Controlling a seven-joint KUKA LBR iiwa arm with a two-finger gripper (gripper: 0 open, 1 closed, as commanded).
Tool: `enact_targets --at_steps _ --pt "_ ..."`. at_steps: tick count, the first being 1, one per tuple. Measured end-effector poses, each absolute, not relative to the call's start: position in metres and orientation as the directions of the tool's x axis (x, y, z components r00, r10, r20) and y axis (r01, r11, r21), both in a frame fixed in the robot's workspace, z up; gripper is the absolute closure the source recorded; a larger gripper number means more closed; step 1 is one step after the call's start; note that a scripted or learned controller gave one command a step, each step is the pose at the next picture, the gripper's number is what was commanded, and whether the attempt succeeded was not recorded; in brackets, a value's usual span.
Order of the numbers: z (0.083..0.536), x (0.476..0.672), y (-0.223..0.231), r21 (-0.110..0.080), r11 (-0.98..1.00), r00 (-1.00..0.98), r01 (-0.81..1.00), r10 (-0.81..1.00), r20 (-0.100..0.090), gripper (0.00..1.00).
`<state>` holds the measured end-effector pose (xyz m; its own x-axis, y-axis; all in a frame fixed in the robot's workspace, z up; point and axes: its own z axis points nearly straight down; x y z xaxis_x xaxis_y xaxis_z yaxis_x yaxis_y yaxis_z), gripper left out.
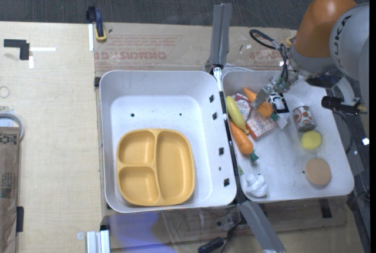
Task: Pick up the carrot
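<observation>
Right white bin (335, 187), pincer (271, 93) low above carrot (241, 137) and clutter, finger spread impossible to tell.

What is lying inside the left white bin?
Inside the left bin lies one yellow tray with three compartments, which look empty. The bin floor under the tray is covered, so it cannot be seen.

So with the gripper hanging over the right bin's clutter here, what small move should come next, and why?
Probably a short shift toward the lower left. The gripper hangs over the upper cluster by an orange piece and a snack packet, while the carrot lies apart, beside the banana along the right bin's left wall. It should line up above the carrot before descending.
</observation>
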<state>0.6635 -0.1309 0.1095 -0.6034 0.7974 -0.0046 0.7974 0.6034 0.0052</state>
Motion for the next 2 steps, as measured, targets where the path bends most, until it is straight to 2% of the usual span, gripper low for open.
enact_targets --at_steps 1,2 --pt "0.122 0.668 -0.134 0.018 0.604 -0.603 0.797 0.797 -0.027 1.00" --pt "0.192 0.659 -0.082 0.001 0.581 -0.581 0.814 0.814 -0.002 1.00"
